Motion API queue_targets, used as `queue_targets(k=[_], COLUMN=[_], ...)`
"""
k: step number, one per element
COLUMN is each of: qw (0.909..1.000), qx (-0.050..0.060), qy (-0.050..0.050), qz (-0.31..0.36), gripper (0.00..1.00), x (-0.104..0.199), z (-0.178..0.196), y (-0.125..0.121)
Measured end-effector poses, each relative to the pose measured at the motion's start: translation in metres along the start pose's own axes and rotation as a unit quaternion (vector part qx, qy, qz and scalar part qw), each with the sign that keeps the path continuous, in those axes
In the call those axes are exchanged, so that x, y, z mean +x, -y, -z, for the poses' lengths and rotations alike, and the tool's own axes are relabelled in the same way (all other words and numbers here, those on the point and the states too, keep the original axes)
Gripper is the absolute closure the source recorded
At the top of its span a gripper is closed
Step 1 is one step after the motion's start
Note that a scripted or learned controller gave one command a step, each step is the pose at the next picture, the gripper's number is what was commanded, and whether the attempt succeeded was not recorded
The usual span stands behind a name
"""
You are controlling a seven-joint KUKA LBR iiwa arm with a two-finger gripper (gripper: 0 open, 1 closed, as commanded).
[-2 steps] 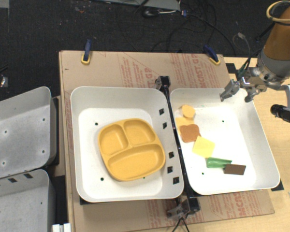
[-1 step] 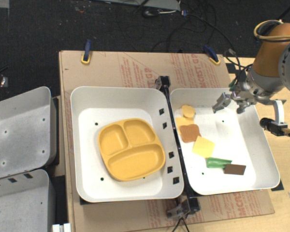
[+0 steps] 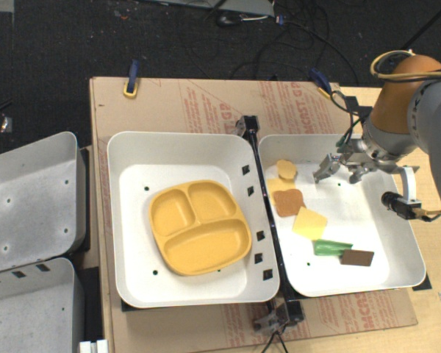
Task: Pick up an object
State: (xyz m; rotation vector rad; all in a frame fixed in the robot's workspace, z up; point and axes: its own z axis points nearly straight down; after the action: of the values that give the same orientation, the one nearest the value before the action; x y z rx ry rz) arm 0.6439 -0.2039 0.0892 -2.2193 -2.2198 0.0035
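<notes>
While bins sit on cardboard-covered bench, cables cross dark floor.

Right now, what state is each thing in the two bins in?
yellow divided plate: lying flat, right way up, nothing in its compartments
round tan piece: lying loose
brown piece: flat, untouched
yellow wedge: flat
green piece: lying on its side
dark brown bar: flat
gripper: hovering, holding nothing

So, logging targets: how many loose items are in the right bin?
5, clustered at its left: round yellow piece, brown piece, yellow wedge, green piece, dark brown bar. Overlaps could hide more.
</notes>
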Motion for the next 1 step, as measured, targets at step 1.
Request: queue_targets(k=[1], qw=[1.0], qx=[-0.004], qy=[0.001], qz=[0.0], gripper=[1.0], x=[-0.0002], z=[0.0145], y=[-0.002])
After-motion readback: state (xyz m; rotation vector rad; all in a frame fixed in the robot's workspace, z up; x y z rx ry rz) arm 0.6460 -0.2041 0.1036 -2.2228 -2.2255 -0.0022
